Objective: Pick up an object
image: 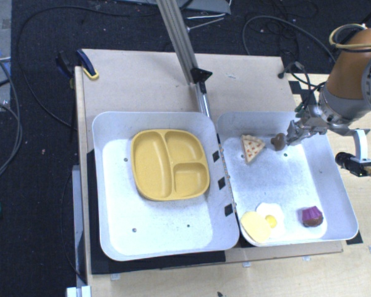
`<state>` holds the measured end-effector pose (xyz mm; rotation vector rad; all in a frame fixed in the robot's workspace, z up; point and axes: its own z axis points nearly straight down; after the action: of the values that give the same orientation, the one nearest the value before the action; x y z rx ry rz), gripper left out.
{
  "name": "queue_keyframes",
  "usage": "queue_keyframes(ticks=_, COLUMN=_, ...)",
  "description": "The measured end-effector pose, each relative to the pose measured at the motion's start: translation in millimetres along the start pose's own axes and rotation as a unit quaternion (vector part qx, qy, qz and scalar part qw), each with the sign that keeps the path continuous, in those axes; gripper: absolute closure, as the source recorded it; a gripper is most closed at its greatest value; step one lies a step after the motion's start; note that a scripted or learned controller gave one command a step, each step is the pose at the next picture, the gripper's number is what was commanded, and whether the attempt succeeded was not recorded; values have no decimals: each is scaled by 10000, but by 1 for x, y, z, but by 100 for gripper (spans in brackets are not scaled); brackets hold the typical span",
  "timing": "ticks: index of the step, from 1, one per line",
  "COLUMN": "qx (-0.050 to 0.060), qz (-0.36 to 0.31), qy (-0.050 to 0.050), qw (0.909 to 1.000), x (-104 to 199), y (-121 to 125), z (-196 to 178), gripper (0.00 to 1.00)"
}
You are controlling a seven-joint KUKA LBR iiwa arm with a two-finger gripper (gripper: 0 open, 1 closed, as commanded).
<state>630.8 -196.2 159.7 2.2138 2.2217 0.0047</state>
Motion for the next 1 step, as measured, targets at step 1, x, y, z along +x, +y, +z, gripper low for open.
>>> queue_keyframes(ticks=1, qx=-8, qz=10, qy=-7, qw=10000, x=-8, y=2, z=-47, gripper=100)
